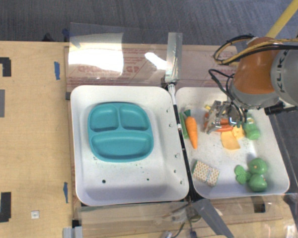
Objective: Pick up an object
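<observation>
Bench (25, 148), far left: bare brown board, black corner marks at its left edge, blue tape tabs near the bin side. Plenty of open surface here.

Left bin (161, 177): holds a teal divided plate (120, 132), three compartments, sitting toward the bin's upper left. White floor free along the bottom and right edges; a few dark specks there.

Behind the bins: clear plastic sheet (97, 58) with glare over a panel bearing reddish print, too blurred to read.

Divider where the two bins meet: a toy carrot (191, 131) lies just right of it, green top toward the back, tip toward the front.

Right bin (280, 175), more crowded. Front centre: a small patterned block (206, 173), tilted, near the front rim. Middle: an orange wedge-shaped piece (230, 140) just below the claw. Right of that, a small green piece (251, 131). Front right corner: a cluster of green toy vegetables (253, 175) close to the rim. Open floor between carrot and block, and at the bin's back left.

Arm (268, 73): enters from the right, orange band over the back right of the bin, cables looping above it. Claw (222, 119) points down over the bin's middle, near an orange-red item I can't identify. Cannot tell whether the claw is apart or together; nothing visibly held
</observation>
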`<action>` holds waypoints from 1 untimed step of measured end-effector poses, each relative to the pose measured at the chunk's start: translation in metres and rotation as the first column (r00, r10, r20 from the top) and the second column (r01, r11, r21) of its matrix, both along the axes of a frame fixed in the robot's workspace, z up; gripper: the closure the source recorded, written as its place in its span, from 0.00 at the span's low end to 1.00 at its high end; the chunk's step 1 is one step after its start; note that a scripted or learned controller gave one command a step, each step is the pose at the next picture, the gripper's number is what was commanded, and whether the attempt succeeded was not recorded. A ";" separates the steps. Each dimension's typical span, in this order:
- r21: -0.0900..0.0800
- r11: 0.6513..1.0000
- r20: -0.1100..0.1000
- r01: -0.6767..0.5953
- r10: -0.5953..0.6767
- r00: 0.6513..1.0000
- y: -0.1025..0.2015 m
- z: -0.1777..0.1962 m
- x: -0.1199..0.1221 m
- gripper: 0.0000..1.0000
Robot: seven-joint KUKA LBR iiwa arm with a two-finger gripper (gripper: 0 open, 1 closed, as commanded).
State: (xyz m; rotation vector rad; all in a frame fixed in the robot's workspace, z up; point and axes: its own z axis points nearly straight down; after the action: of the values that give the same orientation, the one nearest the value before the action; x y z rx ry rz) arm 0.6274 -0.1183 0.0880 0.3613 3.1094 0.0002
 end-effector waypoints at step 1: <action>0.004 0.976 0.004 0.217 -0.217 0.976 0.066 0.197 0.025 1.00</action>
State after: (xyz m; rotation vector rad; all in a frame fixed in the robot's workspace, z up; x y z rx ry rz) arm 0.6526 -0.0521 0.2851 0.6976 3.0480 0.0048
